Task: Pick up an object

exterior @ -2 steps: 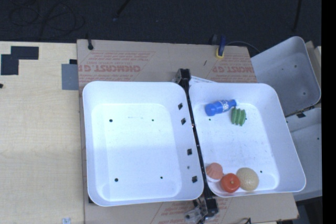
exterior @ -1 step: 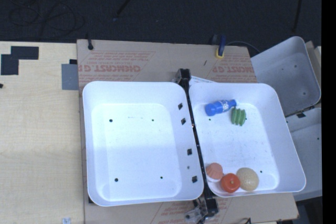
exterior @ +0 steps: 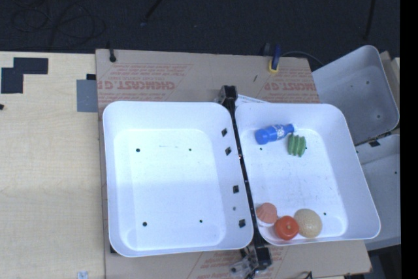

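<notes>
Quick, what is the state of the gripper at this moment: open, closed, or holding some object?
Gripper: its state cannot be told from the camera view.

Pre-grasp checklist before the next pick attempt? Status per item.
1. Targets present in right bin: ok. Blue bottle, green piece, pink ball, red ball, tan ball.
2. Blue bottle lying flat, apart from the green piece: ok.
3. Three balls free to grasp singly: not ok, clustered at the near wall, touching or nearly so.
4. Space around the bottle for the gripper: ok.
5. Left bin free for a drop: ok.
6. Gripper state: cannot tell.
</notes>
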Available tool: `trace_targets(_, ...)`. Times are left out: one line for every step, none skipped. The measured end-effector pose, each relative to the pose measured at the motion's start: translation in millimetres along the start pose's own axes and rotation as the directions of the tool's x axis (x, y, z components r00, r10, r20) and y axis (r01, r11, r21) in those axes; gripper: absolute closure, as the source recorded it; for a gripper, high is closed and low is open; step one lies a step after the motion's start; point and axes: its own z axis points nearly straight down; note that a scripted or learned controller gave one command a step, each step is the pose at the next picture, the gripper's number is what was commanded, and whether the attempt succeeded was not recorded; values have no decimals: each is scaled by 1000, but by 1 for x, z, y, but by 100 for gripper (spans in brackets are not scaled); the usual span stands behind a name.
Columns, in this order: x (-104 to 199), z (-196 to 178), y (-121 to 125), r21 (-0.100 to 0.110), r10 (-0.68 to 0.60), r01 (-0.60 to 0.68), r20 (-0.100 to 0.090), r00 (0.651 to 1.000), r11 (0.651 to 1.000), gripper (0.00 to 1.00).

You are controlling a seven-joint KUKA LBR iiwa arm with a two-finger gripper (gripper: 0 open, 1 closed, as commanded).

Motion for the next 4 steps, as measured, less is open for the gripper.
trace_targets(0, 0, 0, 0, 0, 0, 0, 1000, 1000, 100)
trace_targets(0, 0, 0, 0, -1, 1, 0, 1000, 1000, 100)
trace_targets(0, 0, 0, 0, -1, 1, 0, 1000, 1000, 100)
trace_targets(0, 0, 0, 0, -2, 2, 0, 1000, 1000, 100)
